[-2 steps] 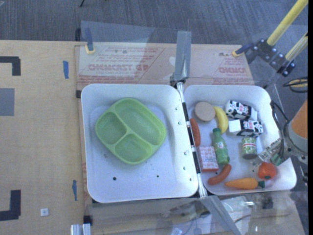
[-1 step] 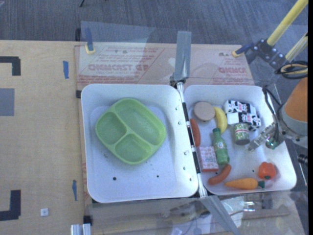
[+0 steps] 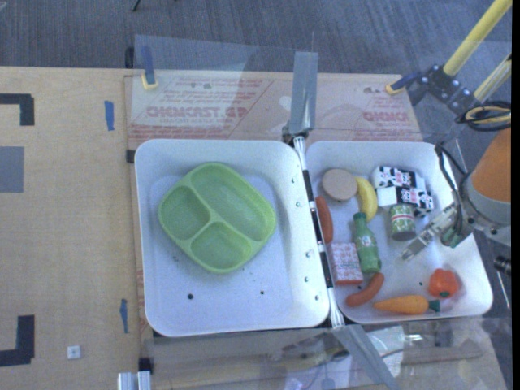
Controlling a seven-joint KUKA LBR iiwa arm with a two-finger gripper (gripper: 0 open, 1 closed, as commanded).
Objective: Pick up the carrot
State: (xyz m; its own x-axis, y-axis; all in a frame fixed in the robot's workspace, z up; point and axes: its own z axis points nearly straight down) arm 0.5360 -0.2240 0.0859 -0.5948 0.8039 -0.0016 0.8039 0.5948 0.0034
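Observation:
The carrot (image 3: pixel 402 305), orange with a green stub at its right end, lies flat along the front wall of the right bin (image 3: pixel 481 297). My gripper (image 3: pixel 424 236) hovers over the right part of that bin, above and slightly right of the carrot and well apart from it. Its fingers are open with nothing between them. The grey arm with its orange band (image 3: pixel 496 177) reaches in from the right edge.
An orange pepper (image 3: pixel 444 282) sits just right of the carrot, a red sausage (image 3: pixel 364 290) just left. A green bottle (image 3: pixel 366 242), can (image 3: pixel 400 222), banana (image 3: pixel 367 197) and cow-print cartons (image 3: pixel 400 187) crowd the bin. The left bin holds a green divided plate (image 3: pixel 216 215).

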